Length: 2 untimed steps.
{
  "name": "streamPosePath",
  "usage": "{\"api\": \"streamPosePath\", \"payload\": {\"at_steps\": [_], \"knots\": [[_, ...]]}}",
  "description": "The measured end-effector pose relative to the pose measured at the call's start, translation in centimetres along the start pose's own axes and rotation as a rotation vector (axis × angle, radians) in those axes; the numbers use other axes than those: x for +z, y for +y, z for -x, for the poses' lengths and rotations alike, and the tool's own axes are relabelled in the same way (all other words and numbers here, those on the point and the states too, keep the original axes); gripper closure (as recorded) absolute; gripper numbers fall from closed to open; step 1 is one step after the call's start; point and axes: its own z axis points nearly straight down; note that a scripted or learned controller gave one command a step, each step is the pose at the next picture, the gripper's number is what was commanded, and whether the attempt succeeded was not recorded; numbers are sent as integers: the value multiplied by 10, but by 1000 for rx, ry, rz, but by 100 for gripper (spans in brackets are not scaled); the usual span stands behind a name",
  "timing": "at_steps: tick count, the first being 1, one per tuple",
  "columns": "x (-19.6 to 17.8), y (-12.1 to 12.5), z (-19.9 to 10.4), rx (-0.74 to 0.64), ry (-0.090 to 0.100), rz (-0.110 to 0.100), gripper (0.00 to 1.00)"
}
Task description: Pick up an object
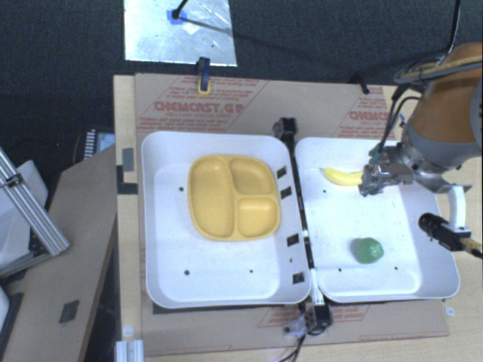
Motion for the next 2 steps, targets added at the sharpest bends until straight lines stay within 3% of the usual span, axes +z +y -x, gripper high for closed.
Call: {"api": "streamPosePath", "payload": {"at_steps": [2], "knots": [[16, 53, -106, -2, 1, 0, 100]]}}
